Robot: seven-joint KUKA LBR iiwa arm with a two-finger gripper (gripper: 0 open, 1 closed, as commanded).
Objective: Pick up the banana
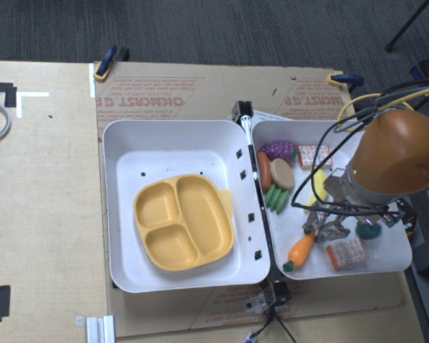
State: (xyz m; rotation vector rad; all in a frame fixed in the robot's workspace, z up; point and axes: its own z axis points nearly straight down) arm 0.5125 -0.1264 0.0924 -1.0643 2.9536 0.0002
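A grey arm with an orange band (397,152) reaches in from three o'clock over the right of two white bins, its gripper (327,227) low over the bin floor among black cables; whether the fingers are apart or together cannot be told, as the wrist and cables cover them. The banana (317,185) shows as one yellow sliver at about eleven o'clock from the gripper, mostly hidden under the arm and not seen between the fingers. The right bin (393,263) holds, counted: one bunch of purple grapes (279,150) at its twelve o'clock edge, one small red-and-white box (309,155) beside the grapes, one tan bread roll (282,173), one orange-red sausage (264,168), one green pod cluster (275,197), one carrot (299,250) at six o'clock, one red carton (346,254) at five o'clock and one teal piece (369,229). The left bin (121,191) carries one yellow plate (184,221) with three compartments. Two blue clamps (106,61) pin the cardboard at twelve o'clock.
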